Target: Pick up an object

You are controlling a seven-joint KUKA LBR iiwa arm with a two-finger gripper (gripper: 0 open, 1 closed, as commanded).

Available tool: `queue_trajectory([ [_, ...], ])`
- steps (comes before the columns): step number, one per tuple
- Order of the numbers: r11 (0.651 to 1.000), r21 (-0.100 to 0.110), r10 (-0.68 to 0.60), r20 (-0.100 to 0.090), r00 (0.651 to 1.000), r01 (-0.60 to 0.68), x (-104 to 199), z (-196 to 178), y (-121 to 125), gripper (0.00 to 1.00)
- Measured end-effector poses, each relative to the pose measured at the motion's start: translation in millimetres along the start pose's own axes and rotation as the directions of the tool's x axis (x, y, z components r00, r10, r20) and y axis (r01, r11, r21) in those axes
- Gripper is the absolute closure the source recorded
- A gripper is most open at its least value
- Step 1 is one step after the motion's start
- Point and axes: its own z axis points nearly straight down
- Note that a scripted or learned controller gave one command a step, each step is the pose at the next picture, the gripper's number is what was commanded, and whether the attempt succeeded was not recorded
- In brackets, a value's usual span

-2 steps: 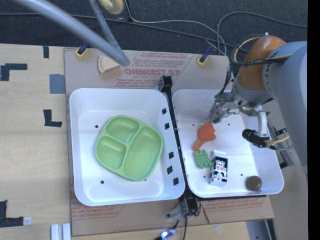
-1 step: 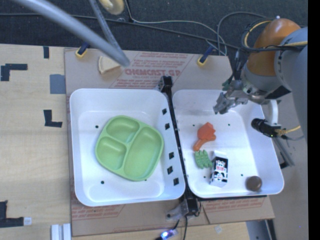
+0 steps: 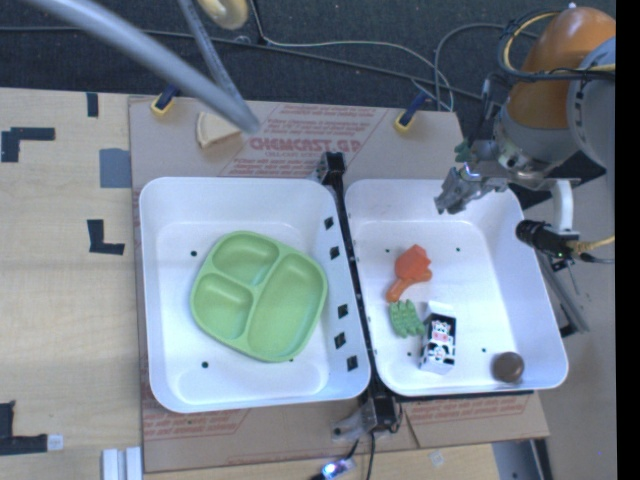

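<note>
The right bin (image 3: 520, 258) holds an orange toy (image 3: 411, 269), a small green leafy piece (image 3: 405, 318), a black-and-white carton (image 3: 439, 341) and a brown ball (image 3: 508, 367) in its near right corner. My gripper (image 3: 457, 190) hangs over the bin's far edge, well above and behind the orange toy, and nothing shows between its fingers. A green divided plate (image 3: 260, 295) lies in the left bin (image 3: 165, 218).
A black divider (image 3: 345, 268) runs between the two bins. Cables trail across the dark floor behind the bench. A grey pole (image 3: 130, 38) crosses the upper left. A black fitting (image 3: 545, 236) sticks out by the right bin's right rim.
</note>
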Motion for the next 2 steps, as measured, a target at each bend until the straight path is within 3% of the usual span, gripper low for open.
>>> queue_trajectory([
  [1,1.0,-0.002,0.0,0.001,1.0,0.0,2.7,-62.6,7.1,1.0],
  [2,1.0,0.007,-0.003,-0.001,1.0,0.003,55.5,-45.1,-1.4,1.0],
])
